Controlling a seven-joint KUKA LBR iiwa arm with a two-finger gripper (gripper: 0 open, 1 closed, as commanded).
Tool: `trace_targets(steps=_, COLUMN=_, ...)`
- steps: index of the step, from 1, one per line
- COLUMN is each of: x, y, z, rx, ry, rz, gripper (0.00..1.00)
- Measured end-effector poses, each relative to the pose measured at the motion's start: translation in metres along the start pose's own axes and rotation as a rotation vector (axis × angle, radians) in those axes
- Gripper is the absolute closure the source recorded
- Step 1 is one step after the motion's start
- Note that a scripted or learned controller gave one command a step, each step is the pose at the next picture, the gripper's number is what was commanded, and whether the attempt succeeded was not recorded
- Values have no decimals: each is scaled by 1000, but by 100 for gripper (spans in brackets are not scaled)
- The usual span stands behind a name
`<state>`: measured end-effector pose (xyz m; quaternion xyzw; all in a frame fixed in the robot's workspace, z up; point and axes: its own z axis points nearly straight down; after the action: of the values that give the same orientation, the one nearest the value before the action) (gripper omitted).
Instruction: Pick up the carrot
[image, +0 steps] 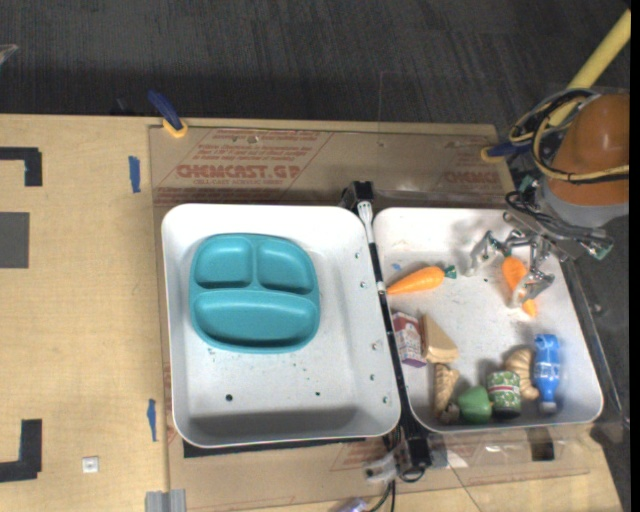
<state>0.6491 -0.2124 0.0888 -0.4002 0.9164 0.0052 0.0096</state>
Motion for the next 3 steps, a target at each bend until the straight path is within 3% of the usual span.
trace_targets(steps=1, x=-1, y=-3, z=-13, rx=12, ry=-2, rz=1, gripper=100)
trace_targets(steps=2, x=-3, y=-1, z=-13, rx=8, ry=-5, rz=0, gripper=0)
trace_targets(steps=3, x=39, y=27, z=0, rx=8, ry=13, rz=27, gripper=0)
